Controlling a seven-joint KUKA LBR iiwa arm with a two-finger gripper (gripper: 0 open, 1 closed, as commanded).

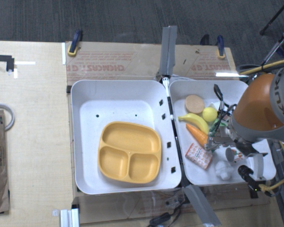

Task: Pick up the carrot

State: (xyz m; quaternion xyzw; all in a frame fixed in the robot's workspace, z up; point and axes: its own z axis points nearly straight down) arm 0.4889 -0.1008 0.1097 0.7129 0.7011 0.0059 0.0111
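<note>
The small orange tapered plastic carrot (197, 135) lies in the right-hand shallow white bin (194, 176), slanted, its upper end just under the curved yellow plastic banana (195, 121) and its lower end just beside the small red-and-white printed packet (199, 155). A round tan disc-shaped piece (195, 103) and a yellow lemon-like ball (209, 114) sit behind the banana.

The hand (213, 141) stands at the carrot's lower right end. Its state cannot be told: the wrist hardware and cabling obscure it.

Assessment of handling: the carrot appears to be a toy food item, so probably light, rigid and smooth-skinned, with little risk of damage but some tendency to slip or roll out of a two-sided pinch. Its taper favours a hold across the thicker mid-body, square to its long axis, not at the narrow tip. Crowding is the main risk: banana and packet both lie close enough to be caught or nudged.

The left-hand white bin (85, 126) carries a yellow three-compartment plastic tray (130, 151), well apart from the work.
</note>
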